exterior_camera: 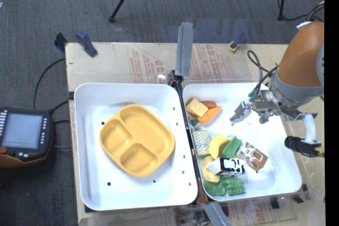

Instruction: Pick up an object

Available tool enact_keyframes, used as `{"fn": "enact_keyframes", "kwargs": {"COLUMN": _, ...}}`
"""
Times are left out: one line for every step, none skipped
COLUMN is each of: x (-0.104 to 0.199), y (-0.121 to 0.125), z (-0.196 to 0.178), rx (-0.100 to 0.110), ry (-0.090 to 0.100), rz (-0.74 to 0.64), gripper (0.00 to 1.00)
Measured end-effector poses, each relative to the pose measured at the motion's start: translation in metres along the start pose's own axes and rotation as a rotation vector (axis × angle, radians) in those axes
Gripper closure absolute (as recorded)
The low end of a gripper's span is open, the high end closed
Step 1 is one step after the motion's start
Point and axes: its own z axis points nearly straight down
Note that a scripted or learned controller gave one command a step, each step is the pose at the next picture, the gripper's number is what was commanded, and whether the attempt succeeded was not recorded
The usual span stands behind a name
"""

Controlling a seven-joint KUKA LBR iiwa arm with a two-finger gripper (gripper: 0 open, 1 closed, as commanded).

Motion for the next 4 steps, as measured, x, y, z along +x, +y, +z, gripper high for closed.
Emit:
{"fn": "enact_keyframes", "kwargs": {"x": 0.021, "y": -0.033, "z": 0.096, "rx": -0.004, "ry": -0.001, "rz": -0.062, "gripper": 0.00}}
{"fn": "enact_keyframes", "kwargs": {"x": 0.003, "y": -0.018, "z": 0.117, "rx": 0.001, "ry": 0.000, "rz": -0.046, "gripper": 0.00}}
{"fn": "enact_keyframes", "kwargs": {"x": 0.002, "y": -0.018, "z": 0.109, "rx": 0.003, "ry": 0.002, "rz": -0.040, "gripper": 1.00}}
{"fn": "enact_keyframes", "kwargs": {"x": 0.079, "y": -0.032, "z": -0.046, "rx": -0.010, "ry": -0.002, "rz": -0.152, "gripper": 1.00}}
